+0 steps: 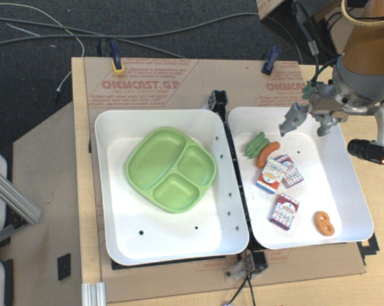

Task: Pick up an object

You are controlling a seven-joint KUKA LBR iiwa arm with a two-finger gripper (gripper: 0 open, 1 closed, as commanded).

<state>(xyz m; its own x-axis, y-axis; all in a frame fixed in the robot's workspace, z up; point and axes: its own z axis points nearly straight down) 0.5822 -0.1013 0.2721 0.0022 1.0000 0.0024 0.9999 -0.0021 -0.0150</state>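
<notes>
Gripper (308, 122) hung open and empty over the right bin (354, 190).
I judged the carrot (267, 153) nearest; descend straight.

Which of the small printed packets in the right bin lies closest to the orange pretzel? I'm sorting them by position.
The lone packet lower in the right bin, beside the pretzel. The other two packets sit clustered together farther up, near the carrot.

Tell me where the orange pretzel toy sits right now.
In the camera view, the orange pretzel toy lies in the right bin's near right corner, just right of the small snack box and apart from it.
</notes>
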